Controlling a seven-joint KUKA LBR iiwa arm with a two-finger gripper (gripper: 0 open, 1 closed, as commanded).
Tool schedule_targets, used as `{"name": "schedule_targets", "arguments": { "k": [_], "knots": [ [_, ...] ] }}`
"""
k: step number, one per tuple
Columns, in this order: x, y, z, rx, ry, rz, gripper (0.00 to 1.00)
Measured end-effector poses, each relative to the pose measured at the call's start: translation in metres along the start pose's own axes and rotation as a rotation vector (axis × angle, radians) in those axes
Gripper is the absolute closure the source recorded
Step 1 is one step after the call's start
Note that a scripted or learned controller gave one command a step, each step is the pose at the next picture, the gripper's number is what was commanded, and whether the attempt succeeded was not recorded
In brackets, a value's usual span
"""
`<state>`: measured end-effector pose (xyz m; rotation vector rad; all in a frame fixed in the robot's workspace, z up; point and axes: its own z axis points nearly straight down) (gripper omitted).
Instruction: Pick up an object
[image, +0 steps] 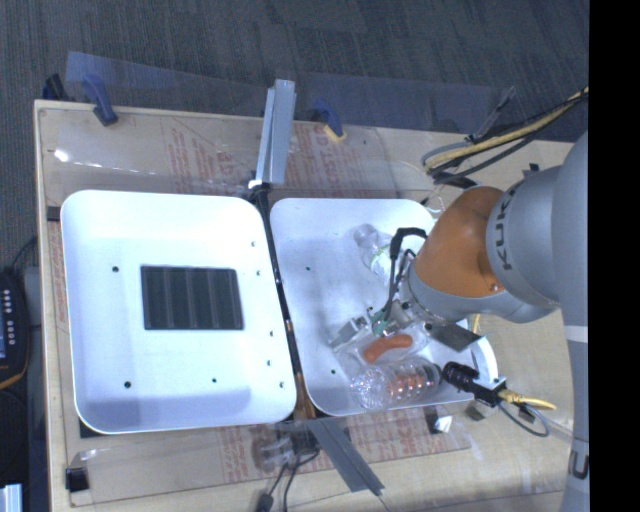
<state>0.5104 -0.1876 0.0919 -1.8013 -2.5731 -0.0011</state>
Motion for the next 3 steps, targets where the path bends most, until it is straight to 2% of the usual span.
{"name": "schedule_targets", "arguments": {
  "k": [1, 2, 3],
  "knots": [
    [0.0, -0.035, -0.024, 0.0, 0.002, 0.017, 0.0],
    [-0.019, -0.014, -0.054, 0.003, 0.0, 0.06, 0.0],
    [-0.037, 0.036, -0.073, 0.002, 0.0, 0.05, 0.0]
  ]
}}
